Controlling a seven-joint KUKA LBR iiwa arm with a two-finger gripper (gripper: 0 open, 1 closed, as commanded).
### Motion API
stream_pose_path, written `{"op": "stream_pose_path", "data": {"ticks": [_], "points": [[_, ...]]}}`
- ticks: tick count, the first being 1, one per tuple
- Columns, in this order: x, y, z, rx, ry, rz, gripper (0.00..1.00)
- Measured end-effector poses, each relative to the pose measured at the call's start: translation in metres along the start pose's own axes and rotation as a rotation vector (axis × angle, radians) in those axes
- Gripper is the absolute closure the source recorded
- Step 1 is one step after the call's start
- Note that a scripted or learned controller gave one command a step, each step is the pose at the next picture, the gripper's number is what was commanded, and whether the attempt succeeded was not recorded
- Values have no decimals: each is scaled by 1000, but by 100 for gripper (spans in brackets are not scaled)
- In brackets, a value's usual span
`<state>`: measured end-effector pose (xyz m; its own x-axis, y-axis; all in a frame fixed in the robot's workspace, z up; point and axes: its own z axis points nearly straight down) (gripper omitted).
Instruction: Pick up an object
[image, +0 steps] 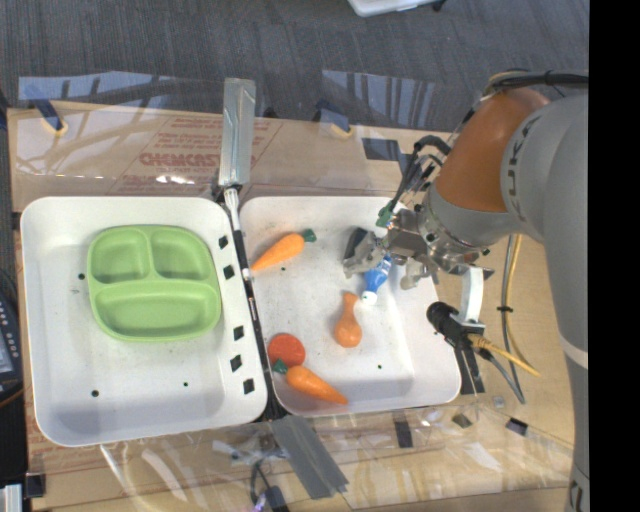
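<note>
Camera view, looking down on both bins. Your arm (510, 150) comes in from the right, orange band up top, wrist tilted down over the right bin (400, 375). The gripper (378, 262) sits low over the bin's upper-right area, just above a small blue-and-white bottle (375, 282) that lies on the bin floor. You can see the bottle poking out right under the gripper body, but whether the pincer is open, closed or on the bottle you cannot tell from this angle; the wrist hides that.

Other pickable items in the same bin:
- carrot (277, 252) near the upper-left corner, tilted, green tip pointing right, close to the divider (240, 290).
- orange gourd-shaped piece (347, 323) mid-bin, just below-left of the bottle, near it but apart.
- red tomato (287, 349) at the lower left, by the divider.
- second carrot (312, 382) just below the tomato, touching or nearly so, lying along the front wall.

Left bin (45, 330) holds a green sectioned plate (155, 282), three compartments, sitting flat in the upper half.
</note>
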<state>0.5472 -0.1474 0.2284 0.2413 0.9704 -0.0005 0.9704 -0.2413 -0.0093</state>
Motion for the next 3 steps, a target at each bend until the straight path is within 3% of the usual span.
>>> {"op": "stream_pose_path", "data": {"ticks": [1,2,3], "points": [[-20,6,138,-6,1,-10,0],[-21,5,131,0,0,-12,100],[16,-8,-13,-7,-1,-123,100]]}}
